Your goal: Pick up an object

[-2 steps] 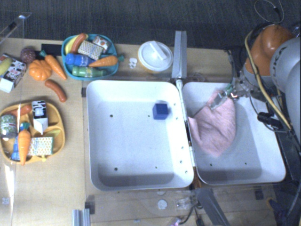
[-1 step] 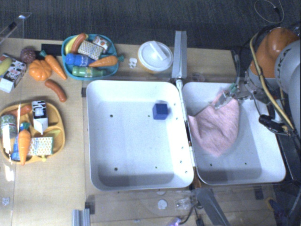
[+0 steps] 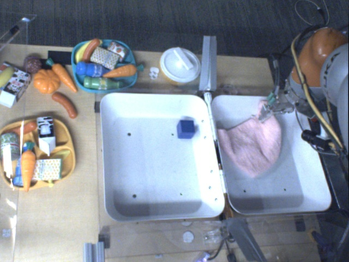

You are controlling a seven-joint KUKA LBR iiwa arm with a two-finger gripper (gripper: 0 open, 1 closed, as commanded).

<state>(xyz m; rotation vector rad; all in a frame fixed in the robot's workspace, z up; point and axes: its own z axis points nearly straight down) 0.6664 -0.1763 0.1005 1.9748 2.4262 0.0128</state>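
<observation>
Gripper at right bin far edge, pinching pink cloth corner. Cloth trails from fingers toward bin centre, you lift straight up. Blue cube sits in left bin.

We view the bench from one fixed overhead camera, angled downward; both white bins sit mid-frame, and the arm enters from the right.

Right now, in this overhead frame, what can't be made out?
- Hand: small and cluttered by cables; whether it grips the pink cloth is unclear.
- Arm: cut off by the right edge.
- Right bin floor beneath the cloth: hidden.
- Items in the blue bowl: too small to identify fully.
</observation>
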